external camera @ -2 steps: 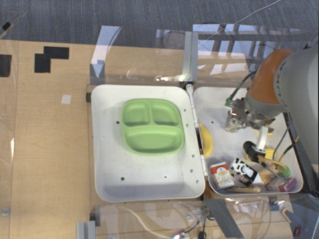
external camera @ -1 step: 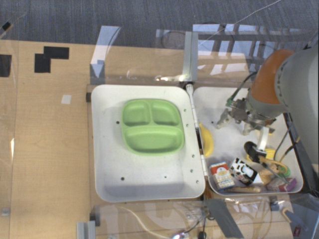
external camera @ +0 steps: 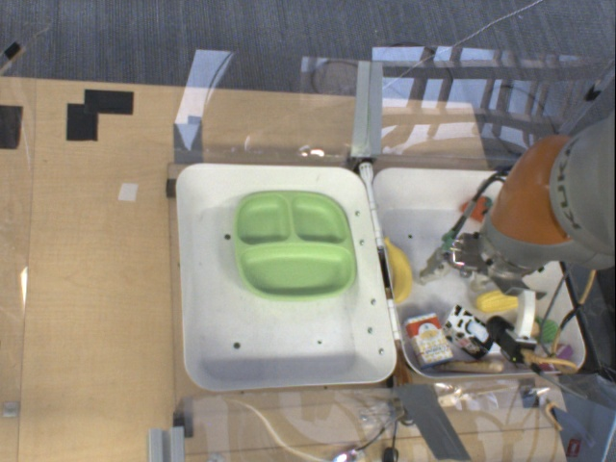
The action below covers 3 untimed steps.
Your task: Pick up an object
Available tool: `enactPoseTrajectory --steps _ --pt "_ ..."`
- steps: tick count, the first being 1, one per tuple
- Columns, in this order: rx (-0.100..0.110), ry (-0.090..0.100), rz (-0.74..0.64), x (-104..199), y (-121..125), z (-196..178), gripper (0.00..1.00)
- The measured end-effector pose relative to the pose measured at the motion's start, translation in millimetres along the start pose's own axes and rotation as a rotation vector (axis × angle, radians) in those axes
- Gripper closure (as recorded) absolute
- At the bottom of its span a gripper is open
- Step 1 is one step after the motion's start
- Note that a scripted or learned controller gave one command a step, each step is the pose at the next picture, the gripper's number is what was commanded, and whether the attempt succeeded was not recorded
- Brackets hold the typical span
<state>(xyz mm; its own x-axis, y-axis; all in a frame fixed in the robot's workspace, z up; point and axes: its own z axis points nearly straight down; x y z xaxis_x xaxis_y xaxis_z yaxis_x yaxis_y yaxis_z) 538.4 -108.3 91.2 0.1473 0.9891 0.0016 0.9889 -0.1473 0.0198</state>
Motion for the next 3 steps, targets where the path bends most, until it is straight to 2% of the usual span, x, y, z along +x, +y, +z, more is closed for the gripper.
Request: enactPoseTrajectory --steps 1,2,3 --pt "-0.006 -0.002 -0.314 -33.2 -38.1 -1.7 0.0" --pt "0.002 0.0 -0.044 3.2 16.8 1.0 0.0" --pt "0.001 0.004 -0.173 -69.1 -33.9 -1.0 0.0"
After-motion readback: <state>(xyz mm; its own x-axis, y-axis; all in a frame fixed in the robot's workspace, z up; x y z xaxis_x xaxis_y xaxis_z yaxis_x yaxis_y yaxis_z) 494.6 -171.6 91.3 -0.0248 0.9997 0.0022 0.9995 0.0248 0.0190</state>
